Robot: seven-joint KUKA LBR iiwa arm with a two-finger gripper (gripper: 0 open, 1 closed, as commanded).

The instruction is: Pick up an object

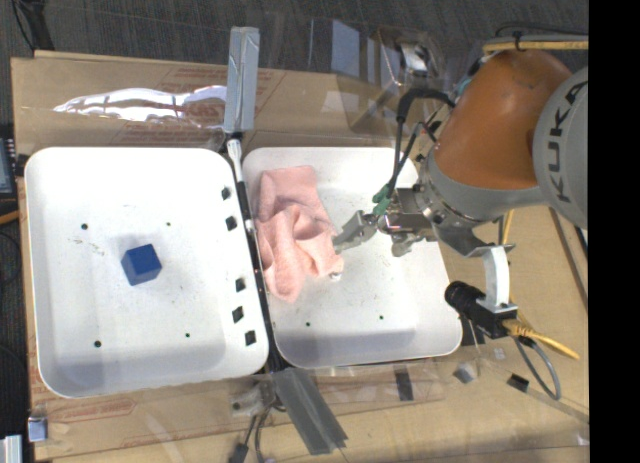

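Note:
A crumpled pink cloth [288, 231] lies along the left side of the right bin [400, 336], close to the divider. My gripper [345, 238] reaches in from the right and hangs low over the bin, its tip at the cloth's right edge, touching or nearly touching the fabric. A small blue cube [141, 263] rests on the floor of the left bin [60, 351], left of centre and far from the gripper.
The arm's orange-banded wrist [500, 121] looms over the right bin's far right corner. A grey bar [241, 81] stands at the back between the bins. Brown board surrounds both bins.

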